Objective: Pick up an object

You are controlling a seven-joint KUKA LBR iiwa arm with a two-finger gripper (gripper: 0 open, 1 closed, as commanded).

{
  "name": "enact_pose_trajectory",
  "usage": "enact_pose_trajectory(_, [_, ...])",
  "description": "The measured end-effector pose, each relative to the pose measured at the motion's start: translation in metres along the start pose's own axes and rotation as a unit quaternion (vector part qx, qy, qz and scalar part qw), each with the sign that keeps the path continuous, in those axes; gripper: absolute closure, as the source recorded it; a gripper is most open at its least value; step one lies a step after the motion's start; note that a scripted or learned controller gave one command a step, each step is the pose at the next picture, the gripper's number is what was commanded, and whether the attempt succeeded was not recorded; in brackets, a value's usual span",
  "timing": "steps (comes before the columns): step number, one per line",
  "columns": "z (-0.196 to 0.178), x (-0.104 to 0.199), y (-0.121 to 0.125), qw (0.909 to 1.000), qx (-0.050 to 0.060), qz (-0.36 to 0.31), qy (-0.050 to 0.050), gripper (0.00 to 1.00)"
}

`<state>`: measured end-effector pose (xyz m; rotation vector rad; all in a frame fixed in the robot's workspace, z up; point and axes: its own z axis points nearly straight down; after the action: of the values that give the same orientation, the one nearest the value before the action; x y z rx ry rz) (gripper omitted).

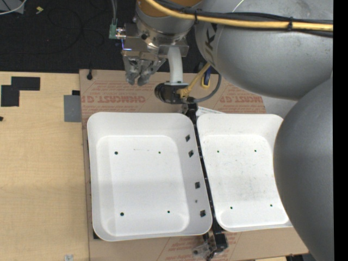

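1. The bench (pixel 38 162) is pale, wood-toned board, with black floor and loose cables beyond its far edge. A few black and grey rectangular patches sit on its left part.
2. A brown cardboard sheet (pixel 239 99) lies under the bins. It carries red printed lettering, seen upside down and mirrored from this angle; the characters cannot be read with any confidence. More red print shows on the cardboard at the near edge, too small to make out.
3. The left bin (pixel 100 140) is a shallow white tray with rounded corners and four small dark holes in its floor. A soft shadow falls over its lower half.
4. The right bin (pixel 239 126) sits just beside it, touching along a shared middle rim fitted with small black clips. Its floor has small dark holes and faint scuff marks.
5. The arm (pixel 261 42) fills the upper right, grey and bulky, with a yellow cable running along it and the orange band at the top edge.
6. The gripper (pixel 140 78) hangs beyond the far rim of the left bin, over the cardboard. Its fingers look drawn close together with nothing between them.
7. I cannot make out any object for picking in either bin.
8. A small black fitting sits at the near end of the middle rim.
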<state>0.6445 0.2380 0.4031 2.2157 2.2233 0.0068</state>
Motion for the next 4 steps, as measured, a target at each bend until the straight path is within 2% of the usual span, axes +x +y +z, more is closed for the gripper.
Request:
enact_pose_trajectory(1, [0.093,0.006,-0.002,1.0,0.007,0.001,-0.002,1.0])
enact_pose_trajectory(2, [0.015,0.005,0.0,1.0,0.001,0.0,0.0,1.0])
enact_pose_trajectory(3, [0.082,0.006,-0.002,1.0,0.006,0.001,-0.002,1.0])
enact_pose_trajectory(4, [0.012,0.005,0.0,1.0,0.001,0.0,0.0,1.0])
